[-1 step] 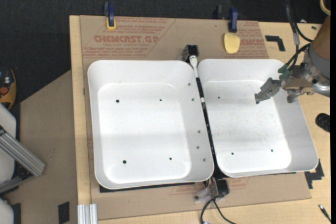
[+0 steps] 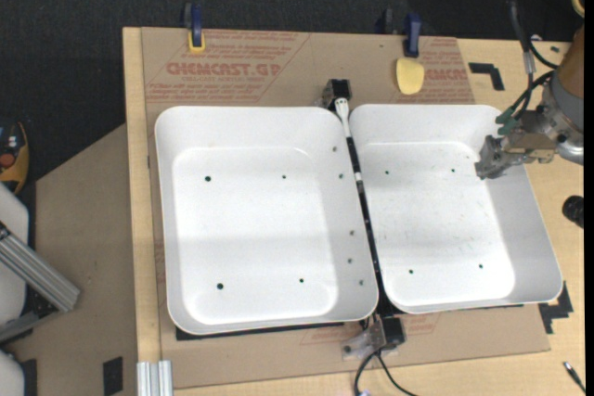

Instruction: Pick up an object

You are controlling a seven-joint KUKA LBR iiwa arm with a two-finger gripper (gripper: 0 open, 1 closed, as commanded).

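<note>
The gripper (image 2: 489,164) is hanging over the right edge of the right bin (image 2: 436,112), at about the middle of that edge, with the grey arm (image 2: 568,97) reaching in behind it from the bench's right side. We are not able to tell how far open it is at this slant (the tool reads as a dark, cluttered shape against the white), and we are seeing nothing held in it.

The one loose piece we are making out is a small pale yellow object (image 2: 409,75). It is lying on the brown board (image 2: 278,70) that carries both bins, just beyond the far edge of the right bin and near that bin's far left corner. A blue clamp (image 2: 413,32) is sitting just past it on the board's far edge. The left bin (image 2: 167,199) is lying alongside, its right wall touching the right bin's left wall.

We are judging the pick as not yet begun. From the gripper, the yellow object is lying toward the far edge of the board and off to the left, well apart, outside the bin and across its rim. Its longer side seems to be running from far to near, though it is too small for us to be sure. Any reach for it is going to mean crossing that rim and closing across the narrower width.
</note>
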